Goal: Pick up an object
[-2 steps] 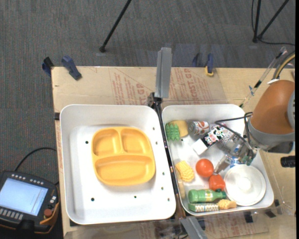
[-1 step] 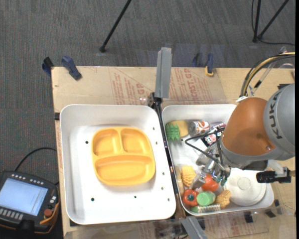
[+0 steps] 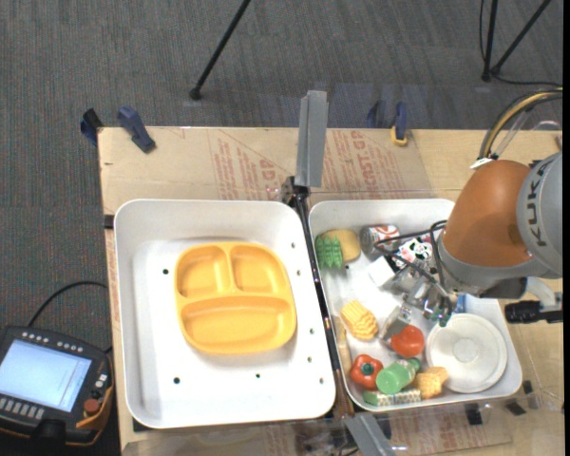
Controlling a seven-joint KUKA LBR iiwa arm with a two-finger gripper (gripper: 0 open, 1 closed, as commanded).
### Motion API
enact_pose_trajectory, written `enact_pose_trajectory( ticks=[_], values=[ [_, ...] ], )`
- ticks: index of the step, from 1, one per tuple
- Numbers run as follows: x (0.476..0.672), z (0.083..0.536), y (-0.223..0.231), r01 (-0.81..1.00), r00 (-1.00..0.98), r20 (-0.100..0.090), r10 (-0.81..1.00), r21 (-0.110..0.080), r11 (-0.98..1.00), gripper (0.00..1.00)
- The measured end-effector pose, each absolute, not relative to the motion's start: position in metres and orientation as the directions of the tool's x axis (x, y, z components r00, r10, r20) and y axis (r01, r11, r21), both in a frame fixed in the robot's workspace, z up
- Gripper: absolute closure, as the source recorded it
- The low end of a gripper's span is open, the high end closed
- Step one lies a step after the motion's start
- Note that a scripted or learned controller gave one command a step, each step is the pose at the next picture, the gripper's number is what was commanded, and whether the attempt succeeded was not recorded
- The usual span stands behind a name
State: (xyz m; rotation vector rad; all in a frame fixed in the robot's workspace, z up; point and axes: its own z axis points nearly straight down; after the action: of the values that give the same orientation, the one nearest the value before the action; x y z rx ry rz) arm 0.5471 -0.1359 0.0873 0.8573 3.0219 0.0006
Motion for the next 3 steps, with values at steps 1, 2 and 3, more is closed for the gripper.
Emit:
enact_pose_trajectory(
  ticks=[1,2,3],
  values=[
    [0.626,0.084,-0.135,0.491,-0.871,0.020,0.491,-0.008,0.871,0.00],
    [0.604,0.088,-0.201,0.503,-0.864,0.000,0.503,0.002,0.864,0.00],
    [0.582,0.088,-0.190,0.514,-0.858,0.000,0.514,0.001,0.858,0.00]
  ],
)
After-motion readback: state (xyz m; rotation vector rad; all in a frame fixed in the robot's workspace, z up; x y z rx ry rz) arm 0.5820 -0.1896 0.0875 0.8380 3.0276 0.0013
